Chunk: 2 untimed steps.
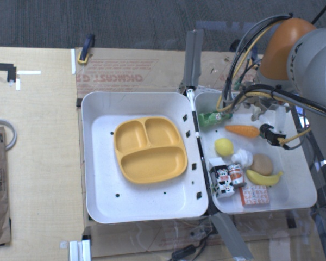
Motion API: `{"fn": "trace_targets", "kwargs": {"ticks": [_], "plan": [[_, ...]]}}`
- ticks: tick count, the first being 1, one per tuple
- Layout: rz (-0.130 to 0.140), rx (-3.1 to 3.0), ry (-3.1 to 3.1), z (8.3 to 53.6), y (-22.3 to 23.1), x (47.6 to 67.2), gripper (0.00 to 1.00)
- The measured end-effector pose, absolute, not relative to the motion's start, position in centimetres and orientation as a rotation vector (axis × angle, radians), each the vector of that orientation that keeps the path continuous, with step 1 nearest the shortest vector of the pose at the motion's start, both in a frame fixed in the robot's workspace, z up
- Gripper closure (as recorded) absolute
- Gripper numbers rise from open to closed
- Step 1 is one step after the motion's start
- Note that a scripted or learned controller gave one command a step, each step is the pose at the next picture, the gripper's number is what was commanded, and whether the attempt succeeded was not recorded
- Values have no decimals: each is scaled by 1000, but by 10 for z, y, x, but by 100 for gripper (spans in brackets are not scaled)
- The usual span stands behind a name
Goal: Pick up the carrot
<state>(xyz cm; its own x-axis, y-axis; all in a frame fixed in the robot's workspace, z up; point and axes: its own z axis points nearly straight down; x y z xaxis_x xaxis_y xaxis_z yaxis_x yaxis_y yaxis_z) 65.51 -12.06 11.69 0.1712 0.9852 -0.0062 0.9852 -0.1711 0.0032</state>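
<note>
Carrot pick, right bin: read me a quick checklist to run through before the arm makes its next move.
1. Carrot in view, lying flat in the right bin: ok.
2. Nothing lying on top of the carrot: ok.
3. Lemon apart from the carrot: ok.
4. Green packet clear of the carrot's tip: cannot tell, they sit very close.
5. Gripper centred over the carrot: not ok, it looks offset toward the carrot's end nearer the arm.
</note>
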Motion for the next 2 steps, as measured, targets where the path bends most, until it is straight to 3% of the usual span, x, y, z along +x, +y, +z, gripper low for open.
{"fn": "trace_targets", "kwargs": {"ticks": [1,2], "plan": [[-3,2288,2153,133,-147,595,0],[13,2044,2366,100,-165,616,0]]}}
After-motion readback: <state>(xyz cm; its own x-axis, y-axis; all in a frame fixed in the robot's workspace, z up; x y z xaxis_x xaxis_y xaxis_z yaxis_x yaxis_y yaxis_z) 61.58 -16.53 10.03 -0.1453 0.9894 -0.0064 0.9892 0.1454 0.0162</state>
